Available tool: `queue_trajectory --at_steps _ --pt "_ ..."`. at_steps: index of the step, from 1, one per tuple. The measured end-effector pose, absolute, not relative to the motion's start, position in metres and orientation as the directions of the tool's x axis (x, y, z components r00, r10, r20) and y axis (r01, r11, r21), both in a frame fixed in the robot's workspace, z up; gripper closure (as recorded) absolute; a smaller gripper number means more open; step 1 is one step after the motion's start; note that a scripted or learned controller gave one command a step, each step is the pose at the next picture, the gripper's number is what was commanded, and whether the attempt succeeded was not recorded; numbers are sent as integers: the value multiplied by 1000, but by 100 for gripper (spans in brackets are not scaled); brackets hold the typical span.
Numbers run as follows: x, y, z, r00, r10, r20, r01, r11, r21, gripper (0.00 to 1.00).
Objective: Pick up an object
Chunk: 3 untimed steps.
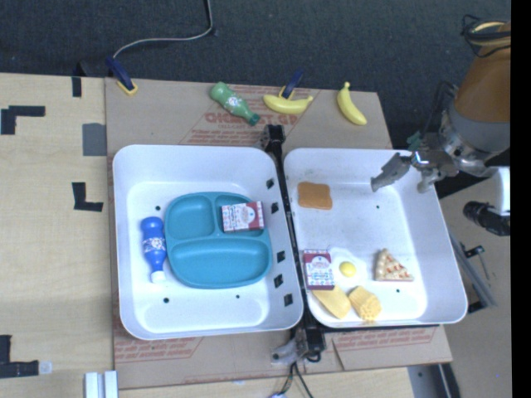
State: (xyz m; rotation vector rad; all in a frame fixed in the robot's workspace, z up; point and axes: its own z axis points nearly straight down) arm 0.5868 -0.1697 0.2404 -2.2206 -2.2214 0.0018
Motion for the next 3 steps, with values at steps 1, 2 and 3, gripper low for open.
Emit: queue_trajectory --at_steps 1,2,3 --pt "597 -117 160 -2 1000 1 1000 2 -4 0" --pt "644 -96 86 -2 1000 -1 1000 2 3 0" --pt "668 -94 99 -1 1000 0 1000 1 0 0"
